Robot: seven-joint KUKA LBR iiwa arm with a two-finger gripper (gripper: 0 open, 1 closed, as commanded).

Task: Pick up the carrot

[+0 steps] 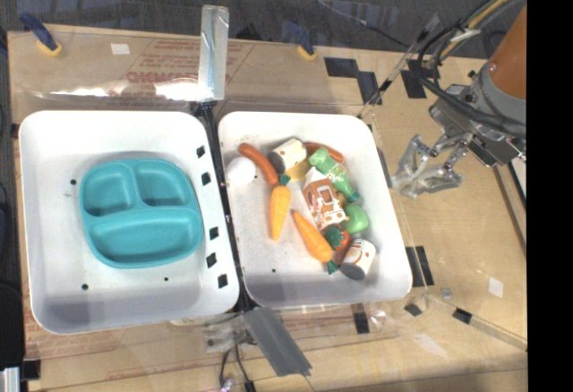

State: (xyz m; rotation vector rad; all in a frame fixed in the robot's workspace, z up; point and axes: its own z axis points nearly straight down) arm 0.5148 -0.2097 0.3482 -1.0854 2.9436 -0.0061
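Approach not yet begun: my metal two-finger gripper (428, 168) hangs at the right of the frame, outside the right-hand shallow white plastic bin (380, 168), just past its right wall. Its fingers look spread apart with nothing between them.

Two carrot-shaped toys lie in that bin. One smooth orange plastic carrot with a green stub (279, 208) lies near the bin's centre, stub up-frame, tip pointing down-frame, with bare floor to its left. A second orange carrot (313, 238) lies slanted just to its right, its thick end running toward a small white cylinder with a dark end (355, 260) at lower right.

I judge the central carrot the better target. Its left side is free; on its right sit a white printed carton (324, 200) and the second carrot, near but not clearly touching.

Doing it well, by my reckoning:
- travel left over the wall, high enough to clear the rim
- turn the fingers across the carrot's width, not its length
- descend at mid-body, where it is thickest
- keep one finger in the open floor on the left

Risk: tapered smooth shape may squirt out if pinched near the tip.

A teal divided plate (140, 211) sits in the left white bin (36, 202), well apart.
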